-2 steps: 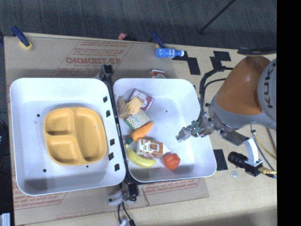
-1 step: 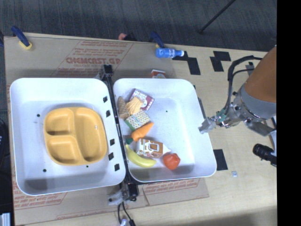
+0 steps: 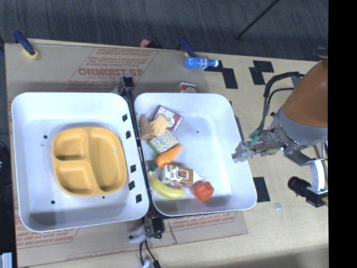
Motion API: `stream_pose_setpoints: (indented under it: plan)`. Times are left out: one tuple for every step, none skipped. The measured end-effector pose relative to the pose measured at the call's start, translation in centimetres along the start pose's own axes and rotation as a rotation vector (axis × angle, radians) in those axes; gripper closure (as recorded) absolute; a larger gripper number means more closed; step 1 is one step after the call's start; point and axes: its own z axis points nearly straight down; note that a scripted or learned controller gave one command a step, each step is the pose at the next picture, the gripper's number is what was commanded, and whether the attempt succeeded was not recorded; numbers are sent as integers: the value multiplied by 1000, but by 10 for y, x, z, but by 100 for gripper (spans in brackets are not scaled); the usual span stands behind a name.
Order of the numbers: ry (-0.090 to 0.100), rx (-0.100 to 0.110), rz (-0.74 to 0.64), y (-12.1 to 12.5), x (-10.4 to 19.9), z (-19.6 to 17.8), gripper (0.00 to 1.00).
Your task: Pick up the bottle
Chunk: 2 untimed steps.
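A small blue bottle (image 3: 196, 63) with a pale cap lies on its side on the cardboard bench, beyond the far edge of the right bin (image 3: 223, 121). My gripper (image 3: 241, 153) hangs over that bin's right rim, well toward the near side from the bottle and to its right. The grey wrist with its orange band (image 3: 309, 96) reaches in behind the gripper. I see nothing in the gripper.
The right bin holds a purple packet (image 3: 169, 116), crackers (image 3: 153, 126), a carrot (image 3: 168, 155), a small carton (image 3: 178, 176), a banana (image 3: 165, 187) and a red fruit (image 3: 203, 190), all in its left half. A yellow divided plate (image 3: 89, 159) sits in the left bin.
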Motion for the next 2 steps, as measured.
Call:
stream_pose_setpoints:
  plan:
    - [-3, -2, 161, 0, 0, -8, 100]
    - [0, -1, -32, 3, 34, 10, 100]
